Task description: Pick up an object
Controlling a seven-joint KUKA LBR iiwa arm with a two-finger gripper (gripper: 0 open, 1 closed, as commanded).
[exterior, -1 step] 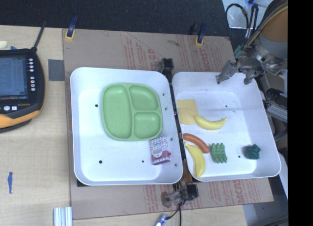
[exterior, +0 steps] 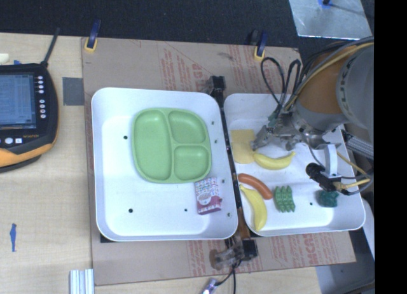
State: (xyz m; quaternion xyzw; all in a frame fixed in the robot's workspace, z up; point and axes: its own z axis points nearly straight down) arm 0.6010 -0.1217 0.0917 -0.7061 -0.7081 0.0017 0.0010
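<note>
My gripper [exterior: 275,139] hangs low over the right bin [exterior: 299,224], near its upper left part. Just below it in the view lies a small yellow banana [exterior: 275,161], touching or nearly touching the gripper's metal end. A pale yellow flat slice [exterior: 241,146] sits to the gripper's left. Further toward the front lie an orange-red sausage [exterior: 255,186], a second banana [exterior: 256,208], a green ridged piece [exterior: 283,198] and a teal piece [exterior: 328,198]. Nothing is visibly lifted.
The left bin [exterior: 108,178] holds a green divided plate [exterior: 172,144] and a small pink packet [exterior: 208,195]. Black cables [exterior: 283,79] loop above the wrist. A handheld control pendant [exterior: 22,114] rests on the bench at far left.
</note>
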